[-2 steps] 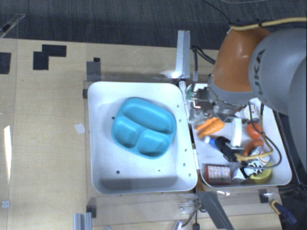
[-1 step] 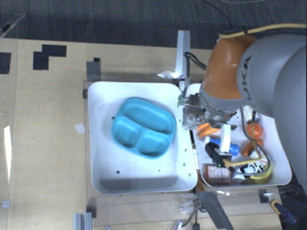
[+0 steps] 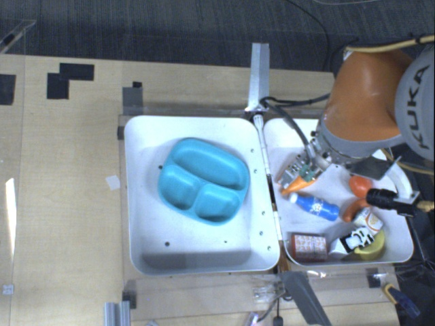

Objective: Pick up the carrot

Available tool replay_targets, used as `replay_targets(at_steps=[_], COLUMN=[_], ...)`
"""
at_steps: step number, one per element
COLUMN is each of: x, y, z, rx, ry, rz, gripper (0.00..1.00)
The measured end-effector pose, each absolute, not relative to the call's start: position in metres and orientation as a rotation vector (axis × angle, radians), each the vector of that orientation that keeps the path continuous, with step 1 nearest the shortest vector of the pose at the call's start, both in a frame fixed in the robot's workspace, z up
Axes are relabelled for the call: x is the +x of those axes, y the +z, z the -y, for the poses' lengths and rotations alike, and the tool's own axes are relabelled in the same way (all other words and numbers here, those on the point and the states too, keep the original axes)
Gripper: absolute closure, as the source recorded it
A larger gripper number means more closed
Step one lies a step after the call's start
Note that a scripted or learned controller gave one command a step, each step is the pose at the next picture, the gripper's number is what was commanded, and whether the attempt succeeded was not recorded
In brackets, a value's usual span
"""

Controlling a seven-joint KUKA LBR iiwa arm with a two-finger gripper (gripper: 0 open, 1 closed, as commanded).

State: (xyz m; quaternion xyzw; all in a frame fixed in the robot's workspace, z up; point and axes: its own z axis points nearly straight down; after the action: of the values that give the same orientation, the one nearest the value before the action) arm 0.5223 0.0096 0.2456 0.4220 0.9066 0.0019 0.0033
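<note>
camera view: fingers (image 3: 304, 170) pinching the carrot (image 3: 298, 180) in the right bin (image 3: 406, 246), beside a blue bottle (image 3: 317, 206).

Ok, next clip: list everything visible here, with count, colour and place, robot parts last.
shallow white plastic bins: two, white, side by side on the bench.
blue three-compartment plastic tray: one, blue, in the left bin.
small orange toy carrot with green top: one, orange and green, upper left of the right bin, at the gripper.
blue and white bottle: one, lying mid right bin.
dark red patterned box: one, front of the right bin.
black and white packet on a yellow item: one, front right corner.
gripper: one, grey, over the carrot.
KUKA arm: one, grey with an orange band, from the right.
</note>
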Motion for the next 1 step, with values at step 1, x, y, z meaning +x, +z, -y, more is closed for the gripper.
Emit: replay_targets(at_steps=[1], x=[0.5012], y=[0.3084], z=[0.0295], rx=[1.532], ry=[0.007], rz=[-2.732], gripper=[1.0])
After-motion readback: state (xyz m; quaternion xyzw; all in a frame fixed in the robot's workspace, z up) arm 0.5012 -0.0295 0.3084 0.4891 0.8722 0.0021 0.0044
